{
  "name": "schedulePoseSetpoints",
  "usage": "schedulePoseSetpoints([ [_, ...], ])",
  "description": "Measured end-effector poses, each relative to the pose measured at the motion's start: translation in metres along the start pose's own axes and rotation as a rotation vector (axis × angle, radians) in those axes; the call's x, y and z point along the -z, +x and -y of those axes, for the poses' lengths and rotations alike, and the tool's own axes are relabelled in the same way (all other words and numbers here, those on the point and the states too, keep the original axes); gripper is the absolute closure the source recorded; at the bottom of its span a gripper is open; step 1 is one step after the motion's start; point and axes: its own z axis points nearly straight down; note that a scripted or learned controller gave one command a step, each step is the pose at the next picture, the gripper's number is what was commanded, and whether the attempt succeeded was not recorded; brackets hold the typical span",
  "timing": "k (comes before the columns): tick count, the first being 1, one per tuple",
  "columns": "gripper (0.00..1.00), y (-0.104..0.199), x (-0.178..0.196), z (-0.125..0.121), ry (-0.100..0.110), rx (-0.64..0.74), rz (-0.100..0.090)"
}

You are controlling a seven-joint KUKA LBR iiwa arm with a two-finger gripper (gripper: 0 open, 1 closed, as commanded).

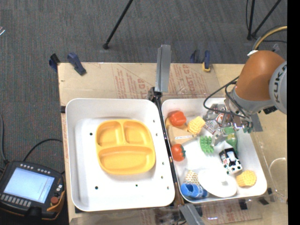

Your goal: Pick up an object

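The right bin (259,161) holds several small toys. A red pepper (177,118) and a yellow corn piece (196,124) lie at its far left, with a red tomato (177,152) below them. A green leafy toy (206,144) sits mid-bin, and a black-and-white block (230,159) is to its right. A yellow waffle-textured piece (246,177), a white dish (216,182), a blue cup (191,190) and a beige piece (191,176) lie along the near side. My gripper (219,126) hangs low over the bin's far middle, just above the green toy and right of the corn.
The left bin (77,125) holds a yellow divided plate (125,146). A grey post (163,71) rises behind the wall between the two bins. Cables trail from my wrist at the right. A teach pendant (28,186) lies off the bench at lower left.
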Motion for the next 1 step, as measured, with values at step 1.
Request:
schedulePoseSetpoints([
  [1, 0.0, 0.0124, -0.0042, -0.0497, -0.001, 0.035, 0.0],
])
